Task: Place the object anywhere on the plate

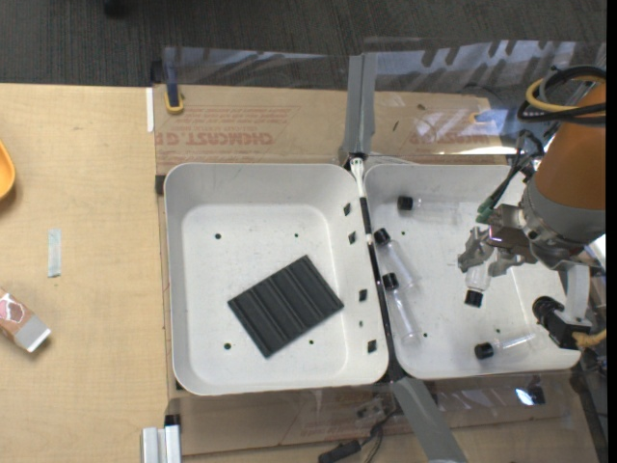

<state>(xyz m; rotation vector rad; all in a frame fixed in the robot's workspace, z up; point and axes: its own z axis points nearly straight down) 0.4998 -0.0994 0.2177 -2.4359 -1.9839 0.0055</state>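
A dark ribbed plate (pixel 286 305) lies tilted on the floor of the left bin (pixel 193 258). My gripper (pixel 482 258) hangs over the middle of the right bin (pixel 434 186), well to the right of the plate. A short clear tube with a black cap (pixel 473 291) sticks out below the fingers, cap end down, and the gripper looks shut on it. Several more clear capped tubes (pixel 397 276) lie flat in the right bin.
Another tube (pixel 503 342) rests near the right bin's front edge, and a loose black cap (pixel 405 203) sits at its back. The raised divider (pixel 371 258) between the bins stands between gripper and plate. A small packet (pixel 24 321) lies on the bench at far left.
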